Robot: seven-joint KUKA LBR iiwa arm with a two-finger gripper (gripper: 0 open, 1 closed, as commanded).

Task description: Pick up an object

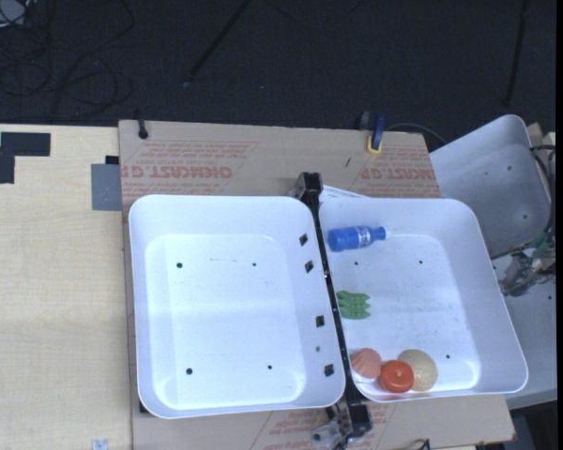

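**A:** What have you got down there?

**B:** Two white bins side by side on a cardboard sheet (197, 162), which lies on the pale wood tabletop (47, 289). The left bin (139, 251) has bare white walls. Everything to pick is in the right bin (477, 228).

**A:** Run me through it.

**B:** A blue bottle (355, 238) lies on its side at the far end, close to the black strip (325, 279) between the bins, its pale cap pointing right. Below it, near the same strip, there's a small green piece (354, 305). In the near corner three round things are bunched up: a pink one (365, 363), a red one (396, 376) just beside it, and a beige one (418, 367) touching the red.

**A:** And you?

**B:** At the right edge there's a grey shape (493, 172), well apart from all the objects, with cables (525, 270) under it. Whether my fingers are open or closed, I cannot tell. Nothing has been lifted; all five pieces rest on the bin floor.
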